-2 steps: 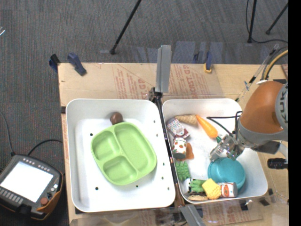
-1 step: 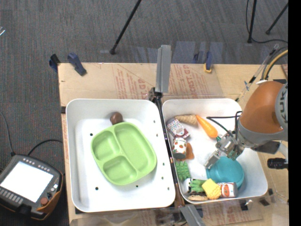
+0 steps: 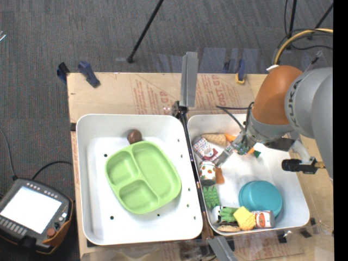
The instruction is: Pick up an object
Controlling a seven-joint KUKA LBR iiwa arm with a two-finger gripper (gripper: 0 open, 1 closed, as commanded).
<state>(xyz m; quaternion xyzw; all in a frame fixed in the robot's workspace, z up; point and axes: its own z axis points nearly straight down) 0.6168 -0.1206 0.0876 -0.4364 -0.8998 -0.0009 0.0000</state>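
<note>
Pincer [image 3: 224, 157] lowered in right bin [image 3: 296, 197], tips just beside small patterned carton [image 3: 203, 147] at far-left of bin; finger state cannot tell, too small and blurred. Carton white with red and dark print, tilted. Arm hides part of orange item behind wrist. Right bin also holds teal bowl [image 3: 261, 198], yellow block [image 3: 244, 217]. Left bin [image 3: 89, 200]: green divided plate [image 3: 143, 176], brown ball [image 3: 134, 136].

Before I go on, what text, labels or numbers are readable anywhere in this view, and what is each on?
"KUKA", partly seen, runs along the grey arm.
Red print on the cardboard sheet: reversed, too blurred to read.
Small can and patterned packet in the right bin: labels too small to read.
</note>
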